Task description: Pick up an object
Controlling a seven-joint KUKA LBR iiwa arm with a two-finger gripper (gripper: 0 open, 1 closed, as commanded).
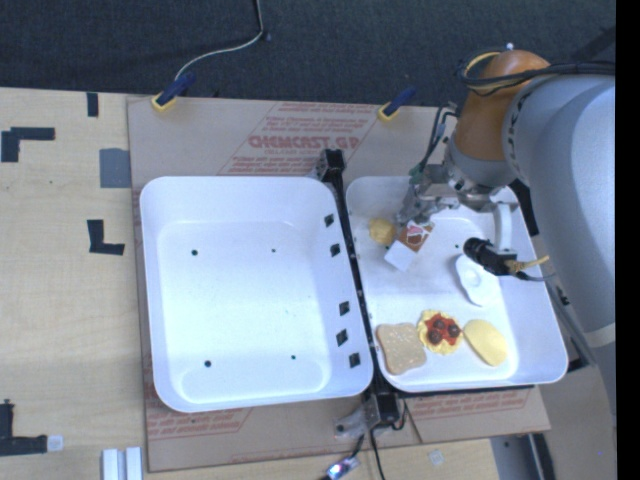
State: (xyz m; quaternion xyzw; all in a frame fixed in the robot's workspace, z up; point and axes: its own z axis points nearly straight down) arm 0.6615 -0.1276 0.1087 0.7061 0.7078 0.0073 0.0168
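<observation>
Bread slice lies nearest; tool, grip state unclear, hovers directly above the small red-brown packet.

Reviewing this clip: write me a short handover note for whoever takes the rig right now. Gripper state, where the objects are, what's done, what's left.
Gripper: low over the far part of the right bin, at the small red-brown item. Grip state can't be read from this angle, and no secured grasp is visible.

Objects, all in the right bin: yellow round piece and white tag beside the gripper; white oval piece toward the arm side; toast slice, red-topped piece and yellow lemon-like piece along the near edge.

Done: arm brought down to the objects.
Left: confirm a grasp and lift one object.
</observation>
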